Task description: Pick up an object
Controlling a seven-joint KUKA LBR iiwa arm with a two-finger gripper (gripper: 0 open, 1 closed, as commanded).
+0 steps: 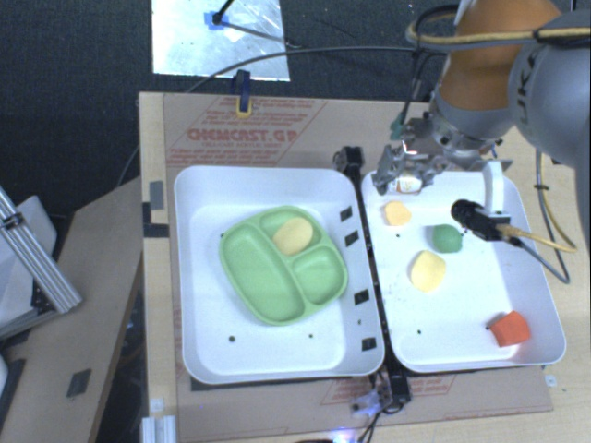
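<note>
Hovering upper right, pincer (404, 172) state impossible to tell; looking light, smooth, likely slippery, orange lump (397, 213) needing side-pinching.

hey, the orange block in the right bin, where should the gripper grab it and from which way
Judging by its pose, take the orange block across its flat sides, coming straight down from above. It sits near the right bin's front corner, so a sideways approach would likely meet the walls. The faces toward the green piece look freer.

Grey arm (554, 90), orange band (494, 40) above wrist, yellow & black cables — metal hand (406, 169).
</note>
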